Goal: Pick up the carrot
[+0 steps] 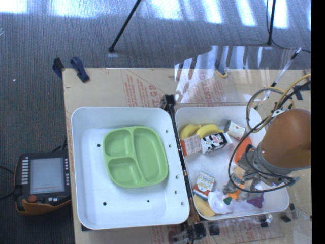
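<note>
Tool (pixel 242 186) low in right bin (pixel 229 109), under the arm's orange band; cannot tell its opening or hold. Carrot (pixel 243 147), partly hidden, lies just beside the arm. Judgement: centre over carrot, align along its length before closing.

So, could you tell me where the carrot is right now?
The carrot lies in the right bin, by its right side, partly under the arm and right of the milk carton.

Grey ribbed carpet (pixel 30 111) w/ sunlit stripes along top; tripod leg (pixel 127 19) & stand pole (pixel 270 14) at back; teach pendant (pixel 44 179) on floor left of plywood bench (pixel 117 88)
</note>
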{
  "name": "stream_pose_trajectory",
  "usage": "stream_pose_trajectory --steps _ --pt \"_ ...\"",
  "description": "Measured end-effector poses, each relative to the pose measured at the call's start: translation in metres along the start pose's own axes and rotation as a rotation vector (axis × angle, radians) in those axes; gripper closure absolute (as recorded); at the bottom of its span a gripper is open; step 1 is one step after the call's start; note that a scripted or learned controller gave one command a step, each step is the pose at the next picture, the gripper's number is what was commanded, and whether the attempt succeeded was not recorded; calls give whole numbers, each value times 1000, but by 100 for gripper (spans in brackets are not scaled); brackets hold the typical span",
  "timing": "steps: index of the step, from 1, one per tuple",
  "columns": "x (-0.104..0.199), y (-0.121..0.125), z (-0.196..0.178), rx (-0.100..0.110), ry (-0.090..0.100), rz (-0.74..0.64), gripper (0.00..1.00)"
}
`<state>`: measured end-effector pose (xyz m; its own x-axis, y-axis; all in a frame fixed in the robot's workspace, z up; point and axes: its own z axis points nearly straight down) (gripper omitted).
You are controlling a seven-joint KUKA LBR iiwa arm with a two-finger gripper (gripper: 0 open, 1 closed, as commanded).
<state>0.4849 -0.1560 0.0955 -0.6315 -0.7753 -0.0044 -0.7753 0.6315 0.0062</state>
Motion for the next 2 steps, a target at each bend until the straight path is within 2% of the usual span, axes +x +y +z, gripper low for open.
stream_pose_trajectory --steps 2 --pt "-7 2 -17 -5 -6 -1 100"
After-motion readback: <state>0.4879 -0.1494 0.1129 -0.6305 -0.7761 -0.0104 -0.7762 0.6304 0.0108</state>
